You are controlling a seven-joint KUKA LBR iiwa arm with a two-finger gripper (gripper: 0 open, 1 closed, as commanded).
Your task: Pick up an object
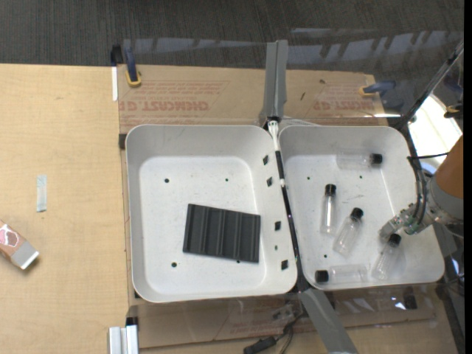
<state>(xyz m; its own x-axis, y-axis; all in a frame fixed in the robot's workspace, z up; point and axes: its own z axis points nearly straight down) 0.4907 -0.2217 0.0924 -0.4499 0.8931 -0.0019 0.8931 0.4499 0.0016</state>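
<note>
clear vial (386, 253) lies seemingly just under the pincer (404, 223).

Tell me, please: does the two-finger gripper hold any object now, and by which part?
It cannot be told. The gripper is low in the right white bin, next to a clear plastic vial with a black cap, but no vial shows between its tips.

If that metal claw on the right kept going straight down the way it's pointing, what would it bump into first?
Most likely the clear plastic vial with a black cap lying just under the gripper in the right white bin; height above it is hard to judge from this slant.
</note>
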